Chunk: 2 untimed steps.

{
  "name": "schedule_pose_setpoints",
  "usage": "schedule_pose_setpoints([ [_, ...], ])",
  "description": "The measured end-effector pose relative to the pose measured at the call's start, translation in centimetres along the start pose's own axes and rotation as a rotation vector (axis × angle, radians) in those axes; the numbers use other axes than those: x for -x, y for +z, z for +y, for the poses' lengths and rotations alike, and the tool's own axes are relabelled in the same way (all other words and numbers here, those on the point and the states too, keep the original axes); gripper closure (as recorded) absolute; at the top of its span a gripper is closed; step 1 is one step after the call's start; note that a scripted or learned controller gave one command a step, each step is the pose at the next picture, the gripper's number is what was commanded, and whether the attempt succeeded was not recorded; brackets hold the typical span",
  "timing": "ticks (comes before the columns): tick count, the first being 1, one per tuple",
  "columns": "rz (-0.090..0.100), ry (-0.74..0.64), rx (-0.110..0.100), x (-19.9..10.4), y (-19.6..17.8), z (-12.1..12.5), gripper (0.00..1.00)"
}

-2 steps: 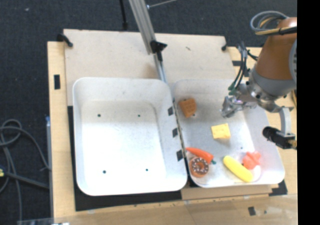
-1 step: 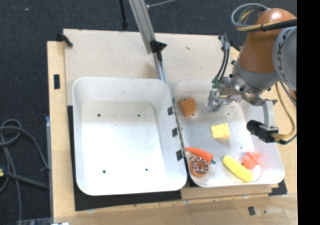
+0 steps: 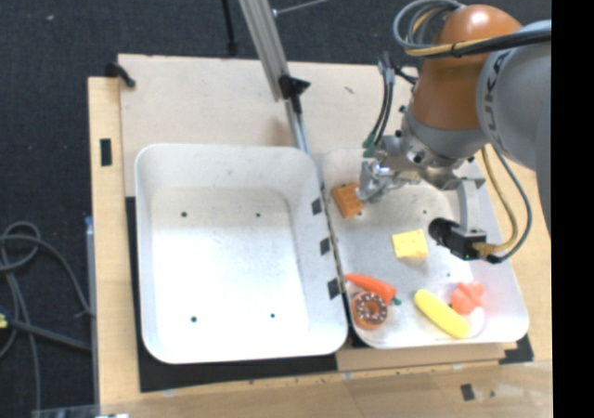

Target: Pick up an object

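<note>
Tool (image 3: 371, 182) sits low in the right bin (image 3: 492, 328), at its far left part, just beside an orange-brown block (image 3: 347, 201) that lies against the divider between the two bins. Whether its fingers are apart or together I cannot tell at this slant; the wrist housing covers them from above. Nothing can be seen clamped between them, so I judge the pick as not yet done: the approach looks made, while the closing and the lift are left.

That block, touching or nearly touching the tool, seems the likely target. It rests on the bin floor, tilted a little, close to the bin wall, which may leave scant room for a finger on its left side.

Other things lie nearer the camera in the same bin: a yellow cube (image 3: 409, 245) near the middle, a carrot (image 3: 370, 284) and a round brown disc (image 3: 370, 311) at the near left corner, a banana (image 3: 440, 313) along the near rim, and a pink piece (image 3: 469, 296) just beside it. All are well apart from the tool and should not hinder it.

Left bin (image 3: 148, 221) holds no objects. A slanted metal post (image 3: 262, 31) rises behind the bins, and a black cable clip (image 3: 457, 238) hangs off the arm above the right bin, near the cube.
</note>
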<state>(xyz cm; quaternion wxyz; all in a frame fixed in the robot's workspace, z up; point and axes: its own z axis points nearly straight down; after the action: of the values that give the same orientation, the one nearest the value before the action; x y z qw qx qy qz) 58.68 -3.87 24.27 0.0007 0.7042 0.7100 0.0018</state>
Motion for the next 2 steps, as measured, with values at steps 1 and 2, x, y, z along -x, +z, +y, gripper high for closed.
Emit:
schedule_pose_setpoints([
  [1,0.0,0.0,-0.002,-6.1,0.4,1.2,1.0],
  [2,0.001,-0.001,-0.002,-11.7,-0.7,1.7,1.0],
])
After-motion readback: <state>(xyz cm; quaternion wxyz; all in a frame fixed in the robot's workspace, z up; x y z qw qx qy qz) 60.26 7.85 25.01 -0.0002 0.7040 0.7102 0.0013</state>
